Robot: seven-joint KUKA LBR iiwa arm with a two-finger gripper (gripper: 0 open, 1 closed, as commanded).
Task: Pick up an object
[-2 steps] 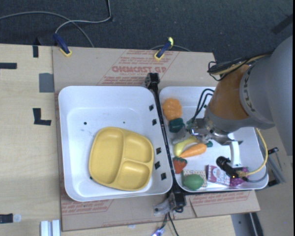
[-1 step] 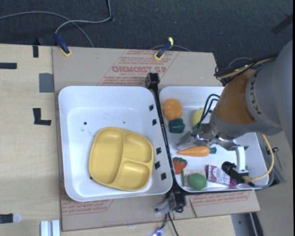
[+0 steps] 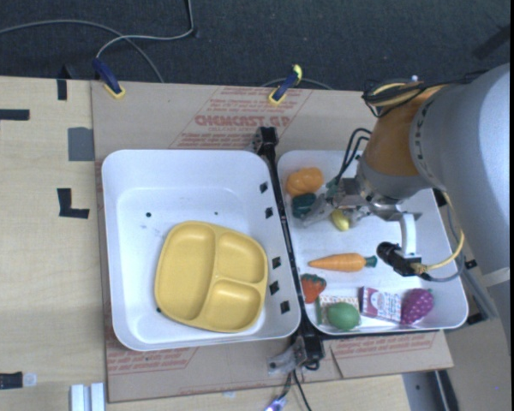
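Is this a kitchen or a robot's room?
Probably a robot test bench, not a kitchen. The food looks like toys, such as a carrot, sitting in a white bin on taped cardboard, with cables trailing behind.

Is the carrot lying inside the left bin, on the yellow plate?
No, the carrot lies in the right bin, while the yellow plate is in the left bin.

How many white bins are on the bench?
2. The left bin holds a yellow divided plate. The right bin beside it holds toy food such as a carrot, with the gripper reaching into it.
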